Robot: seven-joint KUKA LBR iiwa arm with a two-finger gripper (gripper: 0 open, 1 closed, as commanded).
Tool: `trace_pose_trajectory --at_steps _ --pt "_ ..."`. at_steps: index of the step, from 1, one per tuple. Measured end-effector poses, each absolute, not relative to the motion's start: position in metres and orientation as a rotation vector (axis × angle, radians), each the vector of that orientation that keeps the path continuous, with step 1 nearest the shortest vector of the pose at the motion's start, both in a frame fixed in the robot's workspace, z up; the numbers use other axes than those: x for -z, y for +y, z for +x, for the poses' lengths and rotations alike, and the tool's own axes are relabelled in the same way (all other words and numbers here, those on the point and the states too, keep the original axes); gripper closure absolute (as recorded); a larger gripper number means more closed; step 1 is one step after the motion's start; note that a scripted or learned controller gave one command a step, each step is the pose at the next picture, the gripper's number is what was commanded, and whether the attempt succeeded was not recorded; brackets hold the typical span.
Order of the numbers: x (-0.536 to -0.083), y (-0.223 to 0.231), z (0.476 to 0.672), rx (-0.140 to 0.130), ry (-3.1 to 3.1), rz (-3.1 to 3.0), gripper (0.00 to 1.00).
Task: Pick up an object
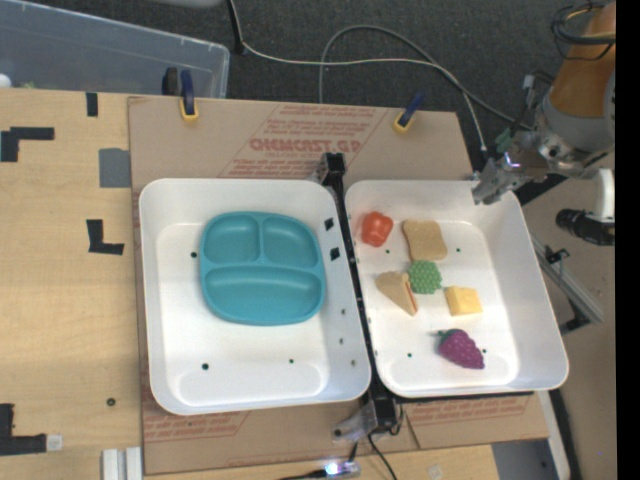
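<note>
Two shallow white bins are sitting side by side across the middle of the frame; the left bin [170,368] is carrying a teal divided plate [264,269], probably as a drop-off place, while the right bin [530,298] is serving as the stock of small toy foods. The arm [585,78] is reaching in at the upper right, its gripper [492,184] hovering at the right bin's upper right corner, above the rim and well apart from every item; I cannot tell whether the pincer is open or closed. No thing is sitting between its tips, so the pick is looking not yet begun. The foods are clustering in the bin's left and centre: a bread slice [425,239], a sandwich wedge [398,292] lying with its long axis running upper left to lower right, purple grapes [460,348] tapering toward the lower right, a cheese block [462,300], a red tomato [376,229] and green broccoli [425,276] touching the wedge.
</note>
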State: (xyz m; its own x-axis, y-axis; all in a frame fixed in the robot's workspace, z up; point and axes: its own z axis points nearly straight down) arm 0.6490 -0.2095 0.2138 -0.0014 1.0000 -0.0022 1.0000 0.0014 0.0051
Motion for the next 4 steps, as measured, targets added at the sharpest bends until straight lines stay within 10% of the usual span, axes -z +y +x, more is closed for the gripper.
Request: trace_pose_trajectory --at_steps 1,4 --pt "-0.267 -0.219 0.651 -0.003 2.22 2.216 1.0" --pt "-0.238 -0.063 0.636 0.003 2.229 2.218 1.0"
